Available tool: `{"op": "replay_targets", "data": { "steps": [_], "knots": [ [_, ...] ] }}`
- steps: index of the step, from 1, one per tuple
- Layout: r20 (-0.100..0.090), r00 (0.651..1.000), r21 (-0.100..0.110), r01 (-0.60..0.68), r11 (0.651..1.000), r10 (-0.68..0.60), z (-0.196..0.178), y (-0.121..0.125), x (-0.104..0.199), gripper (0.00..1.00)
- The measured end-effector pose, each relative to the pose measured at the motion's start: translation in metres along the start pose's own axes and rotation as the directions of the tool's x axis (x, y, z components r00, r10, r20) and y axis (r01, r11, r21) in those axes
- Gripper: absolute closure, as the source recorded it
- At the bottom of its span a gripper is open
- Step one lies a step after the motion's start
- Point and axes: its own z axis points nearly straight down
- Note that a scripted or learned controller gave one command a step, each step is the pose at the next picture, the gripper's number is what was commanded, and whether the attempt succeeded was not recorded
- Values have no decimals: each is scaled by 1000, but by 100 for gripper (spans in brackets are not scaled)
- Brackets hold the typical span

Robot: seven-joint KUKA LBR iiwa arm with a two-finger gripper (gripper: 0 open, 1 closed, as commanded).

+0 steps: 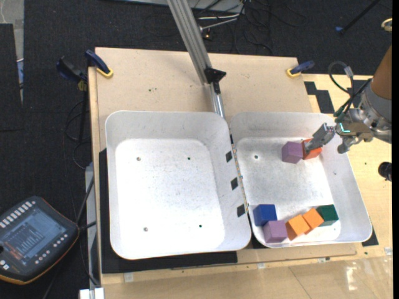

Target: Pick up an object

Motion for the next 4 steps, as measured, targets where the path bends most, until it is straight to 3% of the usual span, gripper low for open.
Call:
{"op": "replay_targets", "data": {
  "steps": [1, 3, 4],
  "knots": [
    [1, 1000, -5, 0, 1000, 0, -2, 1, 0, 0],
    [0, 1000, 2, -3, 1000, 3, 120, -4, -10, 0],
    [1, 1000, -3, -2, 1000, 2, 162, -4, -10, 0]
  ]
}}
